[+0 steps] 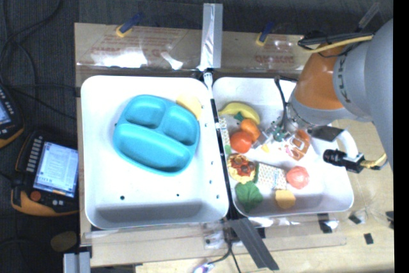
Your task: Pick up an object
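Note:
The right bin holds several toy foods: a yellow banana, a red tomato with a smaller orange piece behind it, a pizza slice, a green vegetable, a pale cracker, a pink ball, a yellow piece and a red-and-white packet. My gripper reaches down into the middle of this bin, just right of the orange piece and left of the packet. Nothing is visibly held in it.
The left bin carries a blue divided plate, and a yellow piece lies at the bin's back right corner. The arm's orange band hangs over the right bin's back right. A handheld controller lies left of the bench.

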You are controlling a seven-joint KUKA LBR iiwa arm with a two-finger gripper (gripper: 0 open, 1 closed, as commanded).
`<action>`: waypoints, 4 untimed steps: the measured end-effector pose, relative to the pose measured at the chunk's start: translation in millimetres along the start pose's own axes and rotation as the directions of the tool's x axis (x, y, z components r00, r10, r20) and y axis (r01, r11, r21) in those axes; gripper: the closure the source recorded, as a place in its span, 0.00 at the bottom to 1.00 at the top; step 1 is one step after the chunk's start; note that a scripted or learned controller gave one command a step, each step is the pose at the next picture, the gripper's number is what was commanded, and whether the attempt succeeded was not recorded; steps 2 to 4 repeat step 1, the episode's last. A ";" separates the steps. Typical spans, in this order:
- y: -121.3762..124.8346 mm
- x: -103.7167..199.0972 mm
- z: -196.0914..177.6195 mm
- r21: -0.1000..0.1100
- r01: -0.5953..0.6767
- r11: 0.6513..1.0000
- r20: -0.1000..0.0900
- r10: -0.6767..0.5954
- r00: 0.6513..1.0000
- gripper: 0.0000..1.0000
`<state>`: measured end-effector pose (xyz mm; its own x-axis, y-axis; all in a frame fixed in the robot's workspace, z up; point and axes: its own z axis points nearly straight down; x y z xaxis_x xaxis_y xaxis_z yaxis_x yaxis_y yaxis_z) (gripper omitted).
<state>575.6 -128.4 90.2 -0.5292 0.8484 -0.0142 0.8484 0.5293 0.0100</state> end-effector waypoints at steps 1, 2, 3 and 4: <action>47.9 37.6 -90.0 0.024 -0.328 0.944 -0.006 0.328 0.945 1.00; 47.9 37.6 -90.0 0.024 -0.328 0.944 -0.006 0.328 0.945 1.00; 47.9 37.6 -90.0 0.024 -0.328 0.944 -0.006 0.328 0.945 1.00; 47.9 37.6 -90.0 0.024 -0.328 0.944 -0.006 0.328 0.945 1.00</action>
